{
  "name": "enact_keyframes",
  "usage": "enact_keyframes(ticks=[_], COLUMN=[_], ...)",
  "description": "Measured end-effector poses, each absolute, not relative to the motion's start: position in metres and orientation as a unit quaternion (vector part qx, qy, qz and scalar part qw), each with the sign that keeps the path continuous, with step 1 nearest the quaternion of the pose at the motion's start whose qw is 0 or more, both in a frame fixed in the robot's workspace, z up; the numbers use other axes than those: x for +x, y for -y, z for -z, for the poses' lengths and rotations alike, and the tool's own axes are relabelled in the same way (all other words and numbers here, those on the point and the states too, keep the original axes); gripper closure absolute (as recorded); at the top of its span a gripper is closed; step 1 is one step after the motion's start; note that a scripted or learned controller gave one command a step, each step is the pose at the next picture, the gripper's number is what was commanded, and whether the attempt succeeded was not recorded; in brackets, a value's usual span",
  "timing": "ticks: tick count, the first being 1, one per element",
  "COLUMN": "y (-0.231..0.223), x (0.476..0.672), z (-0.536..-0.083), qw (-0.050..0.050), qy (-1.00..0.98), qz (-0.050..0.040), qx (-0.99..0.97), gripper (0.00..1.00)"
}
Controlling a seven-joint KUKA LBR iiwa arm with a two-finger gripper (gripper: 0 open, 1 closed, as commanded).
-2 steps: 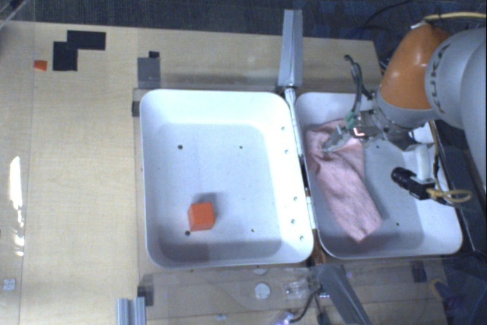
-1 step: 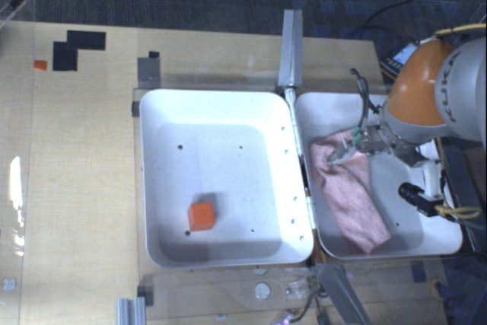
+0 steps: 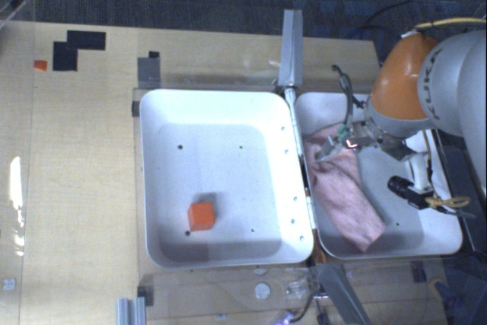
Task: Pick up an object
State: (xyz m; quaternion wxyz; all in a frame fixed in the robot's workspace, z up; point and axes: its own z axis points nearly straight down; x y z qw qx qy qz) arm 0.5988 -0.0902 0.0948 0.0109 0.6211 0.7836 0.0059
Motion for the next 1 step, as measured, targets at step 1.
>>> enact_keyframes(ticks=[1], y=[0.1434], x=[0.5103], z=[-0.0936], qw=[0.011], qy=[-0.797], qz=[-0.0044], qx=[0.604], gripper=[0.0])
